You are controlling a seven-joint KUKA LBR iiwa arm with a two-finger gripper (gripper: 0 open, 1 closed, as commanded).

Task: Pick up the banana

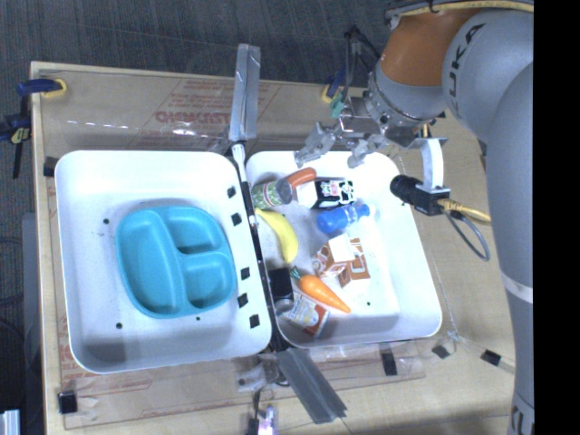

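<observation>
Grey arm (494, 89) looms in from the right above the table (471, 333). Left bin (77, 198) holds a blue tray (177, 259). Right bin (412, 288) holds the banana (281, 231) by its left wall, beside a carrot (323, 294). Tool (340, 145) hovers at the far rim, fingers spread, holding nothing.

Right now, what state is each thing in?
banana: lying in the right bin by the divider, not gripped
carrot: lying flat, near edge
blue bottle: on its side
blue tray: flat in the left bin
gripper: jaws open, above the bin's far rim, holding nothing
</observation>
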